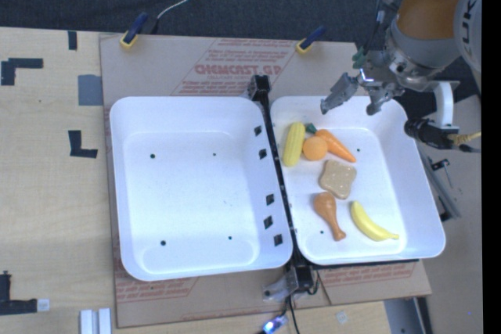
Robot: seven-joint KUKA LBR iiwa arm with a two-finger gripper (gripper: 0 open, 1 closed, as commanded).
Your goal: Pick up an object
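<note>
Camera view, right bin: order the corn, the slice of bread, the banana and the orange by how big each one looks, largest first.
1. Banana and corn: about the same length, too close to rank.
2. Slice of bread.
3. Orange, smallest, partly tucked between the corn and the carrot.

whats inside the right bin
Inside the right bin: corn, orange, carrot, bread slice, drumstick, banana. Anything beneath them is covered.

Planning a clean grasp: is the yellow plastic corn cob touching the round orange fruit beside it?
Apart. The camera view shows a thin strip of white bin floor between the yellow plastic corn cob and the round orange fruit.
</note>
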